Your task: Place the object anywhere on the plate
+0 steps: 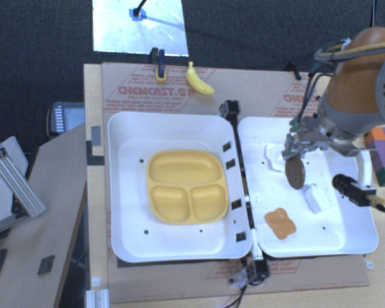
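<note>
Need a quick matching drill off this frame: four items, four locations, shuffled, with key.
Things:
1. yellow plate
2. banana
3. orange piece
4. brown object

Places:
A. on the board beyond the bins
B. right bin, just below the gripper
C. left bin, middle
D. right bin, near front edge

Pairs: 1-C, 2-A, 3-D, 4-B

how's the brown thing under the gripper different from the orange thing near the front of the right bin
The brown object is dark and a narrow oval; the orange object is light orange-tan, broader and lumpy. The brown object sits directly below the gripper, in the middle of the right bin; the orange object lies apart from the arm, nearer the bin's front edge. Both are small things in the right bin, and neither is on the yellow plate in the left bin.
</note>
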Available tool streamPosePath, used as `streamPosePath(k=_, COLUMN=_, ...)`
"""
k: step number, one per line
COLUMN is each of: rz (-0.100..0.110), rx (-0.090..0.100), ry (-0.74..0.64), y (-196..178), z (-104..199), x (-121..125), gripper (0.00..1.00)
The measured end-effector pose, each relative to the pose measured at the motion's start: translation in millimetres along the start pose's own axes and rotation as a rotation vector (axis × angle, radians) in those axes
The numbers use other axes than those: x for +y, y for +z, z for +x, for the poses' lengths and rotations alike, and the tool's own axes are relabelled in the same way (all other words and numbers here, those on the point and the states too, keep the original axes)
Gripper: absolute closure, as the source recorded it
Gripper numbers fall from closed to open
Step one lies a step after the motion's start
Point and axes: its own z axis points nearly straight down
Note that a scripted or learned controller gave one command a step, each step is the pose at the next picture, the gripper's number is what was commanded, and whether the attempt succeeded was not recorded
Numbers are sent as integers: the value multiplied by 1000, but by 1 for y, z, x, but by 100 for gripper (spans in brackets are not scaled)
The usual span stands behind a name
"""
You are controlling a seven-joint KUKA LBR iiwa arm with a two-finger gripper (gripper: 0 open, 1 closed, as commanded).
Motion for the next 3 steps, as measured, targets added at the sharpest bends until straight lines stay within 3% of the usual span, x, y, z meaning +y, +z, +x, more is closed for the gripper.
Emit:
streamPosePath(k=2, rz=2, rx=1, ry=0, y=22, z=108, x=-10, gripper=100)
streamPosePath(k=3, rz=0, rx=2, ry=-1, y=18, z=157, x=-1, gripper=100)
